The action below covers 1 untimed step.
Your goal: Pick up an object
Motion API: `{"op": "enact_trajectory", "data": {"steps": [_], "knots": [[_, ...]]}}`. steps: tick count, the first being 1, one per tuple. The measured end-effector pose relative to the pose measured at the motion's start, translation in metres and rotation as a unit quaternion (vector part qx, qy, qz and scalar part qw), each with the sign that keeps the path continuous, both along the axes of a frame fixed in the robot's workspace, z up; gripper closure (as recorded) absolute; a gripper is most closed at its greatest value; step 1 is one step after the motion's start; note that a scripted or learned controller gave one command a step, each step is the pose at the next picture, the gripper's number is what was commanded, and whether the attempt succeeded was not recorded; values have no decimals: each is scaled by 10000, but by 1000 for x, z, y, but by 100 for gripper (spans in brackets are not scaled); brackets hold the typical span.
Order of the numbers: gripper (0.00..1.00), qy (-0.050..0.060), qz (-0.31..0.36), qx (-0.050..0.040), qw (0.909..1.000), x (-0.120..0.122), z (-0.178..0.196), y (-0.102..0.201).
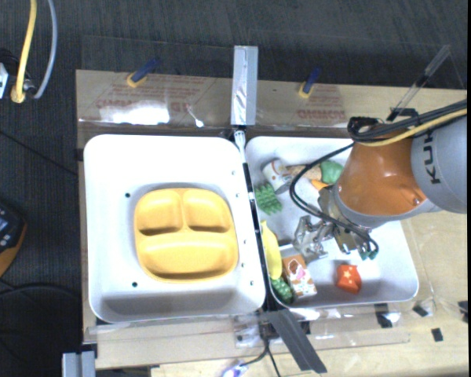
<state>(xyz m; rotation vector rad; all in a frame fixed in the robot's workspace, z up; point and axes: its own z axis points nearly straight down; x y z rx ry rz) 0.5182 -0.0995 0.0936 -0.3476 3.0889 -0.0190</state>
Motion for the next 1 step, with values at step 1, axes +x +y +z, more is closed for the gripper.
{"op": "enact_trajectory", "data": {"steps": [1], "knots": [[0, 156, 178, 34, 9997, 62, 18, -18]]}}
